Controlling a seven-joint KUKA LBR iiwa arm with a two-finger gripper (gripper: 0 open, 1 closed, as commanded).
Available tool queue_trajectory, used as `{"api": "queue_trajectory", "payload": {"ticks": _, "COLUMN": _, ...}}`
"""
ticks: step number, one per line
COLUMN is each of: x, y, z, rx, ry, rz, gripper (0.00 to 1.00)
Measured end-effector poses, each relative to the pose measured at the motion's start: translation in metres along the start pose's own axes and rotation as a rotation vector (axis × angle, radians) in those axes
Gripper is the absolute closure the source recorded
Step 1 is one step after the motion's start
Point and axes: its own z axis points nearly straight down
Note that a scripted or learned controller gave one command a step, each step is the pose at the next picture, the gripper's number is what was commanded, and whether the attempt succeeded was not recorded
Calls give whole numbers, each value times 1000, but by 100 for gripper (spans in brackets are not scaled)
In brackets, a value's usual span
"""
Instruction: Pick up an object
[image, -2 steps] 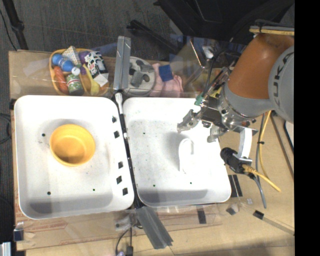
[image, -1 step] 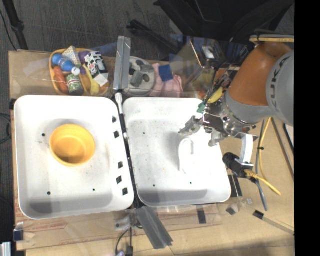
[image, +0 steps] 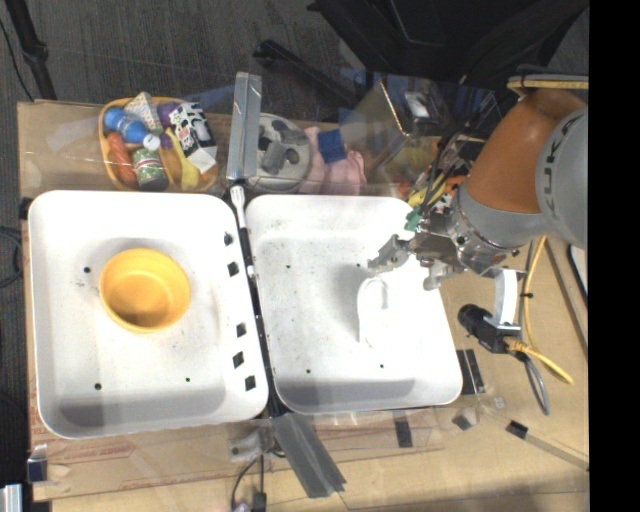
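The yellow bowl (image: 146, 288) sits upright in the left bin (image: 60, 400), well apart from the tool (image: 392, 256), whose state I cannot tell; judged light, rigid and smooth-walled, best taken at the rim.

Our single arm (image: 520, 165) reaches in from the right.
Our gripper (image: 385, 258) points left, low, its grey wrist bent beneath the orange band.
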Motion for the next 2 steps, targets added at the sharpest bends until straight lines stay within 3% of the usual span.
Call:
{"api": "queue_trajectory", "payload": {"ticks": 1, "x": -19, "y": 13, "z": 18, "rx": -3, "ry": -2, "rz": 109, "gripper": 0}}
{"api": "queue_trajectory", "payload": {"ticks": 2, "x": -19, "y": 13, "z": 18, "rx": -3, "ry": -2, "rz": 109, "gripper": 0}}
